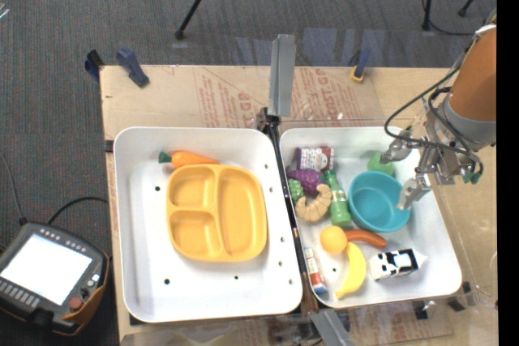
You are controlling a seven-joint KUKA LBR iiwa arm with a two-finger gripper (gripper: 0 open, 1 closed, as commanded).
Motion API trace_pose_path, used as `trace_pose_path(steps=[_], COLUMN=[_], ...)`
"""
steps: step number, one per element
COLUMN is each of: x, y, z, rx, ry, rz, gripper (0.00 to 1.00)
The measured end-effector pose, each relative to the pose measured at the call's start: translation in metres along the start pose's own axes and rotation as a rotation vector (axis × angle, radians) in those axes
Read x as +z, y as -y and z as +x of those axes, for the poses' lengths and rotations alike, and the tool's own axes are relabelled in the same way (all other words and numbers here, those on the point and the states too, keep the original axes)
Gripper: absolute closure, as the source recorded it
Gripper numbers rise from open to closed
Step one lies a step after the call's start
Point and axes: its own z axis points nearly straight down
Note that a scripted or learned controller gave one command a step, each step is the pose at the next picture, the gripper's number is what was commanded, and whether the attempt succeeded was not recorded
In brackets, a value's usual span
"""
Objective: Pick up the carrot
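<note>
In the left white bin [134, 255], the orange carrot with a green top [188, 159] lies against the far edge of a yellow three-section plastic plate [216, 212]. In the right white bin [450, 255] sits a teal plastic bowl [379, 202]. Above that bowl's right rim hangs the hand [410, 173], its two metal fingers spread wide with nothing between them.

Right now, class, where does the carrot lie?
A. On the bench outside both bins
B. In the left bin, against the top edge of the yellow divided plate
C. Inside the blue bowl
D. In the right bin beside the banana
B: the carrot lies in the left bin, touching the upper rim of the yellow divided plate.
</note>
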Motion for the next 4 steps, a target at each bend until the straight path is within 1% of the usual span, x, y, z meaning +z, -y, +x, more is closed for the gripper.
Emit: trace_pose_path(steps=[1, 2, 3, 4], x=[0.094, 0.081, 0.031, 0.024], y=[-0.086, -0.105, -0.112, -0.115], z=[0.008, 0.069, 0.040, 0.041], rx=[-0.081, 0.206, 0.212, 0.205], ry=[0.015, -0.001, 0.006, 0.000], rz=[-0.001, 0.001, 0.001, 0.000], gripper=[0.00, 0.00, 0.00, 1.00])
